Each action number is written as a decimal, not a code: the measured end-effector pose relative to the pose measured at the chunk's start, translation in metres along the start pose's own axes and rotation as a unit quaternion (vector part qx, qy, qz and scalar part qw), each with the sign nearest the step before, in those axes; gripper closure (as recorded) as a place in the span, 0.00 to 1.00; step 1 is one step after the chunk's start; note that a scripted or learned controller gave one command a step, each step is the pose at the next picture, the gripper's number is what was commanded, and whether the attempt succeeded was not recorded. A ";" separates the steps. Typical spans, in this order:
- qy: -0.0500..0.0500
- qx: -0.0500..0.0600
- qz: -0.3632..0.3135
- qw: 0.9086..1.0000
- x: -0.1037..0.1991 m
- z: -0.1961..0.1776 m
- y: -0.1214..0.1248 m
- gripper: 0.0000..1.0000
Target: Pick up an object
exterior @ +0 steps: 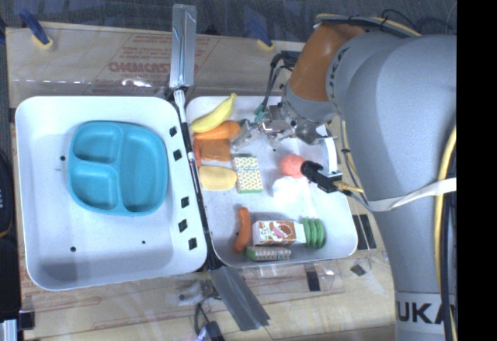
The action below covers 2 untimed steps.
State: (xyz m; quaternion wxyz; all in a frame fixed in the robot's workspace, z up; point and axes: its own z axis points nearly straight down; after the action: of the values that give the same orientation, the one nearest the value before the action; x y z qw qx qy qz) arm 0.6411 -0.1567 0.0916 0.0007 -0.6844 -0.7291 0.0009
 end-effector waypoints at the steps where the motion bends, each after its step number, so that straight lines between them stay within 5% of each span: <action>1: 0.000 -0.001 0.071 0.998 -0.001 -0.068 -0.003 0.00; 2: 0.000 -0.001 0.153 0.988 -0.030 -0.080 0.015 0.00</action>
State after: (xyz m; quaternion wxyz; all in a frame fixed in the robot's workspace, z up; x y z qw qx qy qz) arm 0.6578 -0.1862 0.1713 -0.0003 -0.7877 -0.6160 0.0001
